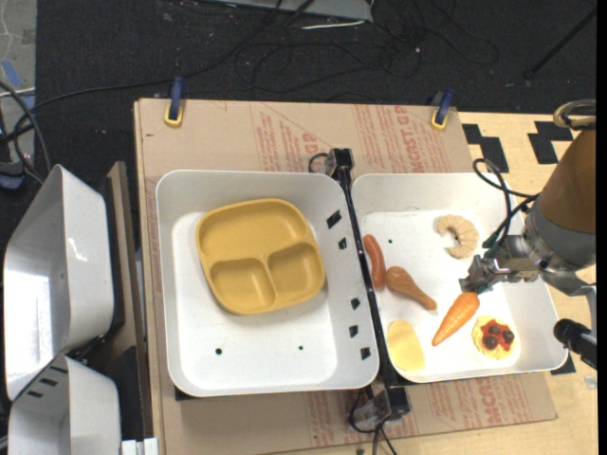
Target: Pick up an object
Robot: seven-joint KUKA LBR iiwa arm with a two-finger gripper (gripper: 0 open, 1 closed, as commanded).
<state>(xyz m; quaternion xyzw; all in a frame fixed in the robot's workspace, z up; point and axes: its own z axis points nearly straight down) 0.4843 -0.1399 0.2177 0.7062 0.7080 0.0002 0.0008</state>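
Carrot (456, 318) lies flat in the right bin (417, 197) btwn drumstick (410, 286) & tart (495, 336), w/ gripper (481, 281) just over its top end, jaws too dark to tell open or shut, so nothing lifted yet, grab & lift left.

left white bin (180, 282): held yellow divided plastic tray (261, 256) | right white bin (417, 197): red sausage (375, 259) leftmost, brown drumstick (410, 286) beside it, orange carrot (456, 318) further right
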